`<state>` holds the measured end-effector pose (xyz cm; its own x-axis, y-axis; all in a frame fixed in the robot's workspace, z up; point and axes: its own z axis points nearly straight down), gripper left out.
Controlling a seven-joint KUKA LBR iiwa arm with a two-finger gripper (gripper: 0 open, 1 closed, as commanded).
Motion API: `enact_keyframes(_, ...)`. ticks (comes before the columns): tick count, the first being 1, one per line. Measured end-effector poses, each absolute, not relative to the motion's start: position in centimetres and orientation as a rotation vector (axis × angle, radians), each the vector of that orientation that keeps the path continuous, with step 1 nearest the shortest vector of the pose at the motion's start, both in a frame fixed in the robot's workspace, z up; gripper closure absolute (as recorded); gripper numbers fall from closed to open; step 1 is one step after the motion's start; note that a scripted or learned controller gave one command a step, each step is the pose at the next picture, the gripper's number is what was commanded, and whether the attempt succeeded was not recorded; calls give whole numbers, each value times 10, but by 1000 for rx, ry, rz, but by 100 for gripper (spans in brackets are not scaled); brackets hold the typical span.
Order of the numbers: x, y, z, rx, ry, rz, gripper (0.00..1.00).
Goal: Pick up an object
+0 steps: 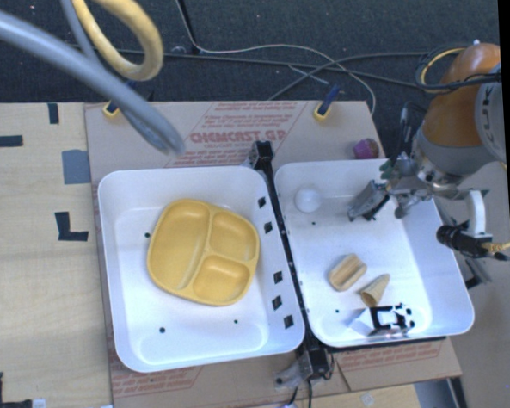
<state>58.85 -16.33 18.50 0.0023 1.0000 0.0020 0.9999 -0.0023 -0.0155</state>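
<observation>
My pincer (365,206) hangs over the upper part of the right bin (431,257), reaching in from that bin's right wall, and its two dark fingers stand spread apart with nothing between them. Just to the left of the fingertips, near the bin's upper left corner, sits a small white ball (307,199), close to me but not touching. Lower in the same bin, about its middle, lies a tan bread roll (346,272), and just below and to the right of that roll lies a tan cone-shaped piece (375,289). Nearer the bin's bottom wall there is a black-and-white marked tag (389,318). Across the dividing wall, the left bin (121,276) holds a yellow divided plate (203,251), lying flat around its middle. Both bins rest on a cardboard sheet (233,127) on the tabletop (34,255).
</observation>
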Motion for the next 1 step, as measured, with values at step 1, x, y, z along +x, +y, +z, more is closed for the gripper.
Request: enact_keyframes(1, 592, -163, 193, -2220, -2222, 2, 0)
